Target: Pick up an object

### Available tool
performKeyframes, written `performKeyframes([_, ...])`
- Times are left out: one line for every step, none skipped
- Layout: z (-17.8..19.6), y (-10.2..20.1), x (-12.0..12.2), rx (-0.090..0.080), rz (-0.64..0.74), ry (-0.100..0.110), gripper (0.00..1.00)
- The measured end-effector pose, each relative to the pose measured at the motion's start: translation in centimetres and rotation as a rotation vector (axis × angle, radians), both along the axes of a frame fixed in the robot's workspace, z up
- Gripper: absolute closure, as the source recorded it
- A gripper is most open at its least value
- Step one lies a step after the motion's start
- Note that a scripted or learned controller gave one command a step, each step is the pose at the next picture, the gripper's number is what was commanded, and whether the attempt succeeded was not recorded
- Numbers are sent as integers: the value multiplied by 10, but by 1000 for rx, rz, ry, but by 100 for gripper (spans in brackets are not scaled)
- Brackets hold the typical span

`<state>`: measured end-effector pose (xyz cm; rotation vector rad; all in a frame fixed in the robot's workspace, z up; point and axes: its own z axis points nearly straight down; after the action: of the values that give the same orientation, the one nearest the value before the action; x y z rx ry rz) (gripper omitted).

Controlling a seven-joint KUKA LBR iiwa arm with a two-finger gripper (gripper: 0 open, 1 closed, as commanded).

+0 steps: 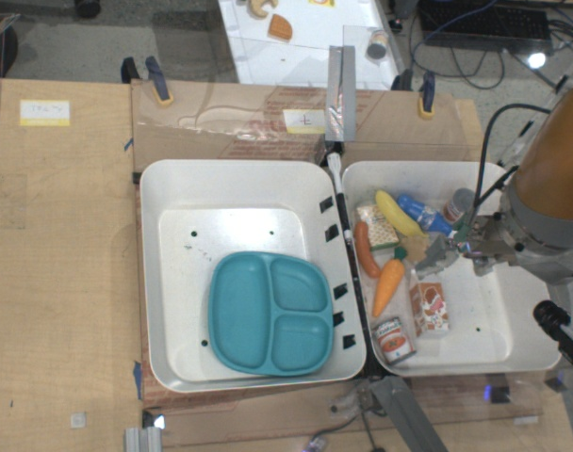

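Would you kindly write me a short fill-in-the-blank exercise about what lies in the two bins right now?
1. The teal divided tray lies in the ____ bin.
2. The carrot lies in the ____ bin.
3. The tray has ____ compartments.
4. The banana is coloured ____.

Missing words: left; right; three; yellow

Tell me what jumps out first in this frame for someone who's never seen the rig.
The large teal three-compartment plastic tray lying alone in the left white bin draws the eye first. Next is the jumble of toy food in the right white bin: an orange plastic carrot, a yellow banana and a small red-labelled can. The grey arm's tool hangs over that pile from the right.
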<state>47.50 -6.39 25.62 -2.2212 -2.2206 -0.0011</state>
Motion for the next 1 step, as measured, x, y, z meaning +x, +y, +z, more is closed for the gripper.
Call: performKeyframes([-85, -10, 85, -1, 115, -1, 0])
